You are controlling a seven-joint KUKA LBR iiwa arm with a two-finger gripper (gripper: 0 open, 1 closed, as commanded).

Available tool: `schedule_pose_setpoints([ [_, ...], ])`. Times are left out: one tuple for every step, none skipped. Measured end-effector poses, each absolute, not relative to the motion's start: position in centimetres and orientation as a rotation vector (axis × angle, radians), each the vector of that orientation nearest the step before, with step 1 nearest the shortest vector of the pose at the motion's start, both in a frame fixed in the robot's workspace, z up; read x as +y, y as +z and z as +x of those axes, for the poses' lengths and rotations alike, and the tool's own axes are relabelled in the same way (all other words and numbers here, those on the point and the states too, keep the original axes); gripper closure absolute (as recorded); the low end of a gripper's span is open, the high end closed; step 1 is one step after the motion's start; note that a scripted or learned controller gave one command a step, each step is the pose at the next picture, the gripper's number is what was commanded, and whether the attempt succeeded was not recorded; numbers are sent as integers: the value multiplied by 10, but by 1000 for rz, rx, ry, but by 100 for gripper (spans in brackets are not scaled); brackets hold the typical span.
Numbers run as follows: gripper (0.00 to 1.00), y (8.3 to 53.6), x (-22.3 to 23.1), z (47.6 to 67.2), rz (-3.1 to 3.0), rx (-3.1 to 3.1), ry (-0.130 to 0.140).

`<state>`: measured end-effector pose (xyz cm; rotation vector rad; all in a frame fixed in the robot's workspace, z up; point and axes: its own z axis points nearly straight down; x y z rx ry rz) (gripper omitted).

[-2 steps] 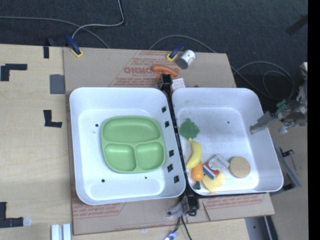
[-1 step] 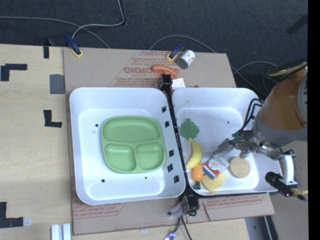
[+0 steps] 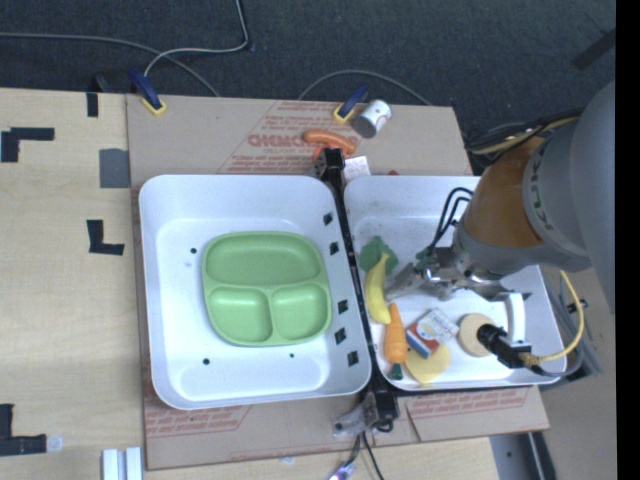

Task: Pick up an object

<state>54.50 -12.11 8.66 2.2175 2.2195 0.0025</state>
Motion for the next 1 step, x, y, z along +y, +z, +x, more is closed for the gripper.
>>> schedule_pose_setpoints([
  [0,87,-107,616,2215,2208,-4],
])
